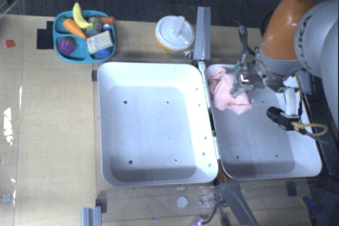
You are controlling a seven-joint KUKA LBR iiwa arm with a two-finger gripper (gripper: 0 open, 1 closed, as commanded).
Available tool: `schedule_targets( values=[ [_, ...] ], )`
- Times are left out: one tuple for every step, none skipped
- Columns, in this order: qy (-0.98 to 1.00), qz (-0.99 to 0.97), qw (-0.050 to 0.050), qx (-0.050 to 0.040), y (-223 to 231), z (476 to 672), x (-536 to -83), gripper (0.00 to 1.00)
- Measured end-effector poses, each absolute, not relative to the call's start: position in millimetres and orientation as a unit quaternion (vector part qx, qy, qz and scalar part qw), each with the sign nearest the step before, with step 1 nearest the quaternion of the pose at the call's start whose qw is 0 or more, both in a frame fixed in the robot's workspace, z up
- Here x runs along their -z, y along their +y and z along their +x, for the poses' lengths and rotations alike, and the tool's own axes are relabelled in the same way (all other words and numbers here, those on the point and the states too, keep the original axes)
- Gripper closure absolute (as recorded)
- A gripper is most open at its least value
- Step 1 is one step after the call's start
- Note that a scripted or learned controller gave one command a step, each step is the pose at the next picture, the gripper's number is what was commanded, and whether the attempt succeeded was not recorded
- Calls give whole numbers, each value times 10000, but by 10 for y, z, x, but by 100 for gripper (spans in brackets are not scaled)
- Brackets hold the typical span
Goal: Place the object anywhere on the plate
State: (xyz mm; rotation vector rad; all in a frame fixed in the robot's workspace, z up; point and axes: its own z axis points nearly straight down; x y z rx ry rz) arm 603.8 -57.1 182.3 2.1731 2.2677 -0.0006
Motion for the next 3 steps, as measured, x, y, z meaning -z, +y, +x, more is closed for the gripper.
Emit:
schedule_targets(
  values=[
    [7254, 6883, 14, -9, -558, 6066, -2228, 100],
    [8492, 5280, 5, -2, 52, 6101, -2215, 100],
    [9375, 3479, 13, -10, 564, 6169, -2264, 100]
  ],
)
